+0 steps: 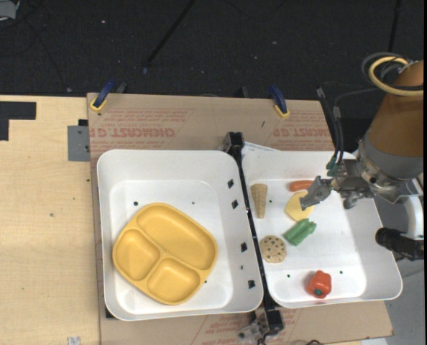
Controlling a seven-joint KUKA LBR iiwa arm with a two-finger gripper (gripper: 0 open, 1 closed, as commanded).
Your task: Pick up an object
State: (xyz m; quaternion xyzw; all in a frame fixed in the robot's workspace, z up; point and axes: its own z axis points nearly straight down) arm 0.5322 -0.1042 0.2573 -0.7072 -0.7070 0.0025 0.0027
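The right bin (372, 264) holds several toy foods: a tan cone (259, 198), an orange-red sausage (300, 186), a pale yellow wedge (295, 208), a green pod (300, 231), a speckled cookie (273, 248) and a red pepper (318, 284). My gripper (314, 195) reaches in from the right and hangs low over the yellow wedge's right edge, just below the sausage. Its tip overlaps the wedge, and contact is unclear. Part of the wedge is hidden under it.
The left bin (120, 171) holds a yellow divided plate (164, 253). A black divider (244, 221) runs between the bins. The grey arm with its orange band (397, 131) looms over the right bin's far right side. Clamps (278, 100) hold the cardboard behind.
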